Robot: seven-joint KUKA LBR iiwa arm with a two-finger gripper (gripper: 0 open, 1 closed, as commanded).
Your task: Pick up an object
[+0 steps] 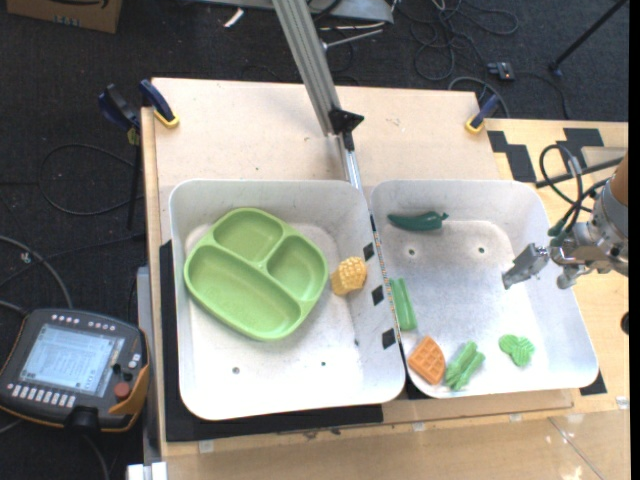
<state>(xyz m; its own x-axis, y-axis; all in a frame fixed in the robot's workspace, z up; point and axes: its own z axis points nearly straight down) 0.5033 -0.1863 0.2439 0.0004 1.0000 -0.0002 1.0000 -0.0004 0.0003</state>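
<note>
The two-finger metal gripper (545, 264) hangs at the right edge of the right shallow white plastic bin (495, 203), its two grey fingers spread apart with nothing between them; the jaws stand open and empty. It sits over bare bin floor, well apart from every toy, so I judge the pick has not started and no single target is committed yet.

Nearest to it is a small bright green leafy toy vegetable (517, 348), toward the near right corner of that bin. Left of that lies a pale green toy pod pair (464, 364), its long axis slanting from near-left to far-right, just beside an orange waffle-patterned toy wedge (427, 359) at the near left corner. A light green toy stick (402, 303) lies along the left wall, its long axis running near to far. At the far side, a dark green toy chili pepper (418, 221) lies crosswise, long axis left to right, stem end pointing right.

The pieces look scattered loosely rather than arranged, probably so each can be approached singly.

In the left shallow white plastic bin (265, 393) rests a lime green three-compartment plastic plate (257, 272), with a yellow toy corn cob piece (348, 275) just beside its right rim.
</note>
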